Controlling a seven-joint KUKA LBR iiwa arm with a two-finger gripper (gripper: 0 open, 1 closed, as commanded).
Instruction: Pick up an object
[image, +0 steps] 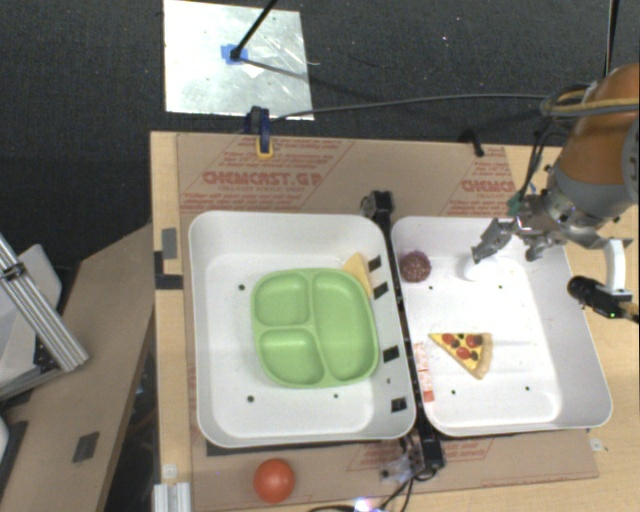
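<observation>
In the right bin (575, 395) a toy pizza slice (463, 351) lies near the middle. A small dark red ball (415, 266) rests at the bin's back left, with a small white lump (470, 269) just to its right. My gripper (512, 246) hangs over the back of this bin, right of and above the white lump. Its fingers (490, 244) are spread open with nothing between them. The left bin (215, 400) holds a green divided plate (313, 325), and a yellow wedge (358, 268) sits at the plate's back right corner.
An orange-red ball (274, 479) sits on the cardboard in front of the left bin, outside both bins. A black divider with clips (395, 320) runs between the bins. The arm's orange band (600, 130) rises at the right edge.
</observation>
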